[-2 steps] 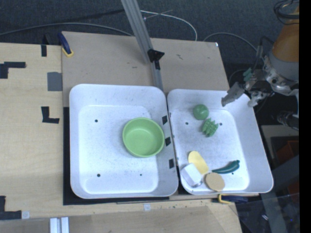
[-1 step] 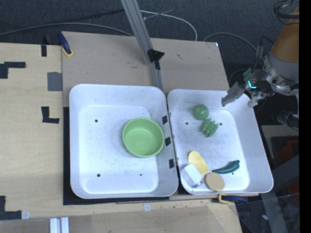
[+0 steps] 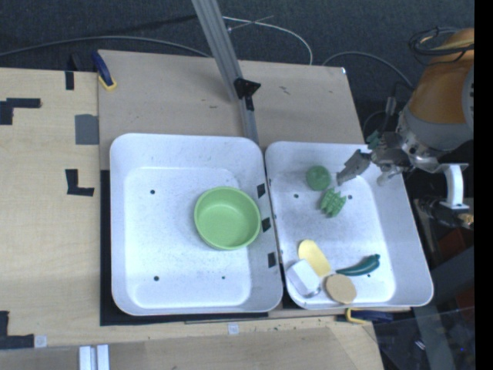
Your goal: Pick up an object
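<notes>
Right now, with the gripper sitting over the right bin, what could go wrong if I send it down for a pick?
1. The gripper hangs near the bin's right wall; a straight descent could miss everything.
2. The green ball and the ridged green piece lie close together, so closing on one may nudge the other.
3. The yellow piece, white piece and tan disc crowd the front corner, leaving little finger room.
</notes>
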Controlling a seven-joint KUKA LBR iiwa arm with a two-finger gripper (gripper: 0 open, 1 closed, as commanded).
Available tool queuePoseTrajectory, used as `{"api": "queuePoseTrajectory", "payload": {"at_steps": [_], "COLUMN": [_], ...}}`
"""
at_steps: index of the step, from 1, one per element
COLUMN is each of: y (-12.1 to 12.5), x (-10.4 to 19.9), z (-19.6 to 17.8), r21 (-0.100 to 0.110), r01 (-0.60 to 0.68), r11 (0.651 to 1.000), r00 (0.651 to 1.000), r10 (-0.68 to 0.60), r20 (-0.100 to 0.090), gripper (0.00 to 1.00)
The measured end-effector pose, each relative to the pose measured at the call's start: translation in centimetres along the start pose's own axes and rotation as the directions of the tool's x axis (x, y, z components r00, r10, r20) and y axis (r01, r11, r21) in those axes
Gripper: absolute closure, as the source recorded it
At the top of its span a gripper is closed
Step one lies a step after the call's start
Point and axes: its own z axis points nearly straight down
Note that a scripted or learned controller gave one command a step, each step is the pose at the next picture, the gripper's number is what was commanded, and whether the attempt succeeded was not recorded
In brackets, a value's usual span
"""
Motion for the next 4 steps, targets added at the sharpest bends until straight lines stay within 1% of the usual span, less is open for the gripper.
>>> {"api": "queuePoseTrajectory", "payload": {"at_steps": [2,3,4], "y": [-0.1,0.0,-0.4], "x": [-0.1,-0.1,-0.6], "z": [8.9,7.6,2.1], "r21": [0.004,0.0,-0.007], "r01": [-0.001,0.001,-0.001], "r11": [1.0,1.0,1.0], "r00": [1.0,1.0,1.0], "r10": [0.001,-0.001,0.001], "r20": [-0.001,0.0,0.001], "gripper": [0.0,1.0,1.0]}}
